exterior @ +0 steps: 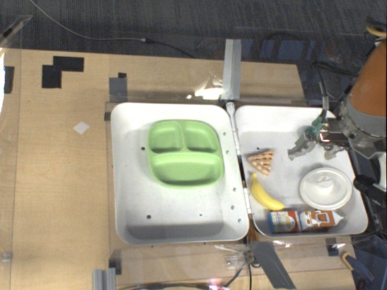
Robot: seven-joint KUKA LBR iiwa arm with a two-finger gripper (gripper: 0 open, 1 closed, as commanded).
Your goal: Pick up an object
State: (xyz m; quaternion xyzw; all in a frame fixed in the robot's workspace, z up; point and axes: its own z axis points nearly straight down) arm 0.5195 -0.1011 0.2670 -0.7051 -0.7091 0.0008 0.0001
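Camera view from above: we see the grey two-finger gripper (pixel 315 145) hanging over the right white bin (pixel 284 116), in its upper right part, w/ the fingers spread apart and nothing between them. One grey finger (pixel 298 148) angles down-left, the other (pixel 334 150) sits to its right. Behind it, the grey arm w/ its orange band (pixel 370 86) comes in from the right edge.

Just below the gripper, apart from it, we find a round white lidded bowl (pixel 326 186). Left of the gripper lies a small triangular pizza-slice toy (pixel 261 161), and below that a yellow banana (pixel 264 194), curved, near the bin's left wall. Along the bin's front wall lie two small items end to end: a blue-labelled can (pixel 283 221) on its side and, touching it on the right, a brown and white carton (pixel 320 220).

In the left white bin (pixel 130 180), approx. centre, rests a green plastic divided plate (pixel 184 151) w/ three compartments. Both bins sit on a light wooden bench (pixel 54 180).
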